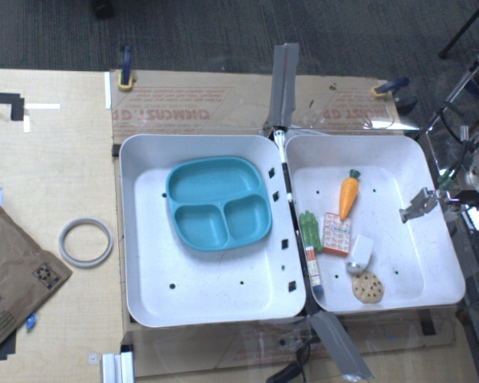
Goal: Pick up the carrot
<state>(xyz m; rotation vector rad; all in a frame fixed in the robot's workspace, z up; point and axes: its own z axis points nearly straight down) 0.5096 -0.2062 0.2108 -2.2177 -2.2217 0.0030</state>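
Note:
The orange carrot [348, 196] with a green top lies in the right bin [407, 154], near its middle, pointing towards the far wall. My gripper [419, 204] hangs at the bin's right side, over the white floor, roughly a carrot's length to the right of the carrot and apart from it. Nothing shows in its grasp.
Just in front of the carrot lie a green vegetable [309, 230], a red-and-white packet [336, 234], a white block [359, 251] and a cookie [367, 287]. The left bin [136, 214] holds a blue divided plate [219, 202]. A tape ring [85, 241] lies on the bench at left.

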